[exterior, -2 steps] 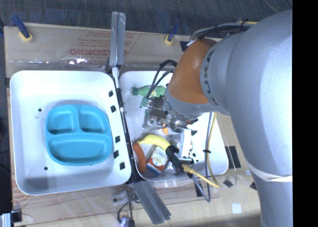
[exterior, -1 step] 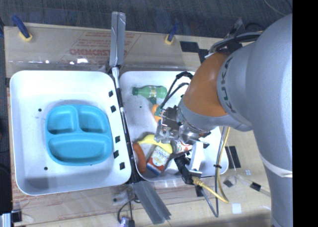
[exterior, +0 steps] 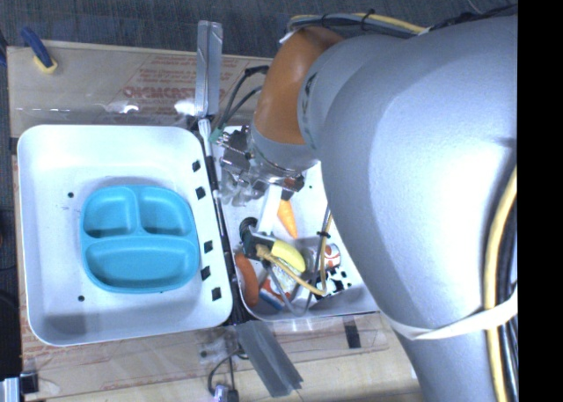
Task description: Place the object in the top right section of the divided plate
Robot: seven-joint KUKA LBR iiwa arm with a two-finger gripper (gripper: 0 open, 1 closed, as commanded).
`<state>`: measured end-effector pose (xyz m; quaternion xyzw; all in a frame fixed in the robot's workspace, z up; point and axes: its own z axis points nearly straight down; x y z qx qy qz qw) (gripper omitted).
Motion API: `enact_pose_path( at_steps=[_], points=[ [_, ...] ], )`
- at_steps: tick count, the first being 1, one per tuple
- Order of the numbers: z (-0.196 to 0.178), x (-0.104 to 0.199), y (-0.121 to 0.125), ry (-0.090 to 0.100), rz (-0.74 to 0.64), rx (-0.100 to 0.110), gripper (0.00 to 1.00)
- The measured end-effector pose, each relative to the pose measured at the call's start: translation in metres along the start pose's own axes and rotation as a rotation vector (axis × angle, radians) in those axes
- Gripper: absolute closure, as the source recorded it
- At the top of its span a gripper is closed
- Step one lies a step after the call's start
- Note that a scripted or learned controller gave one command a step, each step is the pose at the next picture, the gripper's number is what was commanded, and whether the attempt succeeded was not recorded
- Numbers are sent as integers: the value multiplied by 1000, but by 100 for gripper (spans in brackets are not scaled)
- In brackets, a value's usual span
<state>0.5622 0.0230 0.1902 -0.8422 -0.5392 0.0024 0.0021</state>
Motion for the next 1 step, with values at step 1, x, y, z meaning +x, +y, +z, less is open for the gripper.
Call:
enact_pose_path(
  at_steps=[1],
  points=[
    [-28,-63,6,1,44,-1,100]
  ],
)
